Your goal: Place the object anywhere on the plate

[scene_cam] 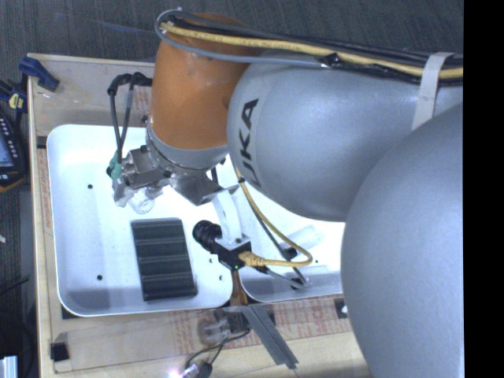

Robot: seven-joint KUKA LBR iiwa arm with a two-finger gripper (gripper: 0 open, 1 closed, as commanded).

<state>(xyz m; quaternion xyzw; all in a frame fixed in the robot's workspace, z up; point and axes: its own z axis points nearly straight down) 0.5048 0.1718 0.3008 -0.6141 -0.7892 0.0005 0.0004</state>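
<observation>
Well, dark ribbed block (163,259) lies flat in left bin (71,211), long axis near-to-far; fingers' state unclear.

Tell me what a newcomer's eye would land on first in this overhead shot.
The huge grey arm with its orange band dominates, sweeping in from the right and covering most of the right-hand bin. Below its wrist, a dark ribbed rectangular block lies on the floor of the left shallow white bin, near the front wall. The gripper hangs just behind that block, with something small and clear at its tip.
</observation>
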